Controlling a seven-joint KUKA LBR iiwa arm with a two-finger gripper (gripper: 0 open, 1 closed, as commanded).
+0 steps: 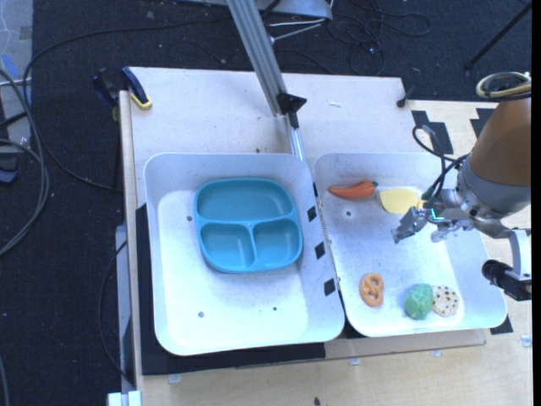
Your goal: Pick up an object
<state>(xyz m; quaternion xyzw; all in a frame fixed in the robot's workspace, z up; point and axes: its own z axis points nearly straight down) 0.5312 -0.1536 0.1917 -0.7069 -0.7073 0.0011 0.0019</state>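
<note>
1. Reaching in from the right of the camera view, the grey arm (499, 163) hangs its gripper (412, 224) low over the right bin (473, 269), in the upper middle part of it. Whether the gripper is spread or closed cannot be told at this size, and nothing can be seen held in it.
2. Nearest to the gripper is the yellow piece (397, 200), just beside it, up and slightly to the left, near the bin's far wall. It looks like a flat, rounded wedge with its longer side running left to right.
3. Just beyond it lies the orange carrot (352, 190), its long axis nearly level across the picture, the dark stem end pointing right toward the yellow piece and the tip pointing left toward the wall between the bins.
4. Well apart from the gripper, along the bin's near edge, sit a pretzel (371, 288), a green lump (418, 301) and a speckled cookie (445, 300), the last two touching.
5. The left bin (169, 227) carries a blue divided plate (249, 224).
6. By my judgement, the coming move turns on a short shift up and left to the yellow piece, closing across its shorter width.
</note>
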